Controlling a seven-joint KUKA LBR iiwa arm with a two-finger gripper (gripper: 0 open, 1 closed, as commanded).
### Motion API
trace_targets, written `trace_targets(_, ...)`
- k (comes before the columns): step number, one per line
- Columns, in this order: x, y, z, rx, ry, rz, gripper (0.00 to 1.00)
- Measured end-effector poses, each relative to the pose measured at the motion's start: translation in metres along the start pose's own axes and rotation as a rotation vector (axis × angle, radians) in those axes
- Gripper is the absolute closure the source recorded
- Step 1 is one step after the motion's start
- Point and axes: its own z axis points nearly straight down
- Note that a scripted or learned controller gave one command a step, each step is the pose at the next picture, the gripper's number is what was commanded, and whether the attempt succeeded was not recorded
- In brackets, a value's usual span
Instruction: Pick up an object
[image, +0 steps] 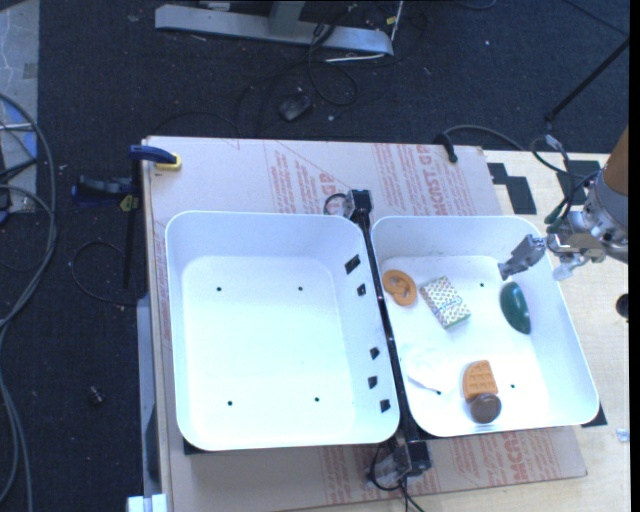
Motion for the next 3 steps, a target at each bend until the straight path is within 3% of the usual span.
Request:
trace_targets(1,-0.010,0.003,0.081,0.007,0.002,0.001,0.00)
trace_targets(2,-0.009,-0.001,0.122,-0.008,0.000,-0.003,0.00)
trace_targets(3,-0.008,-0.001,0.124,-0.006,0.001,-0.003,0.00)
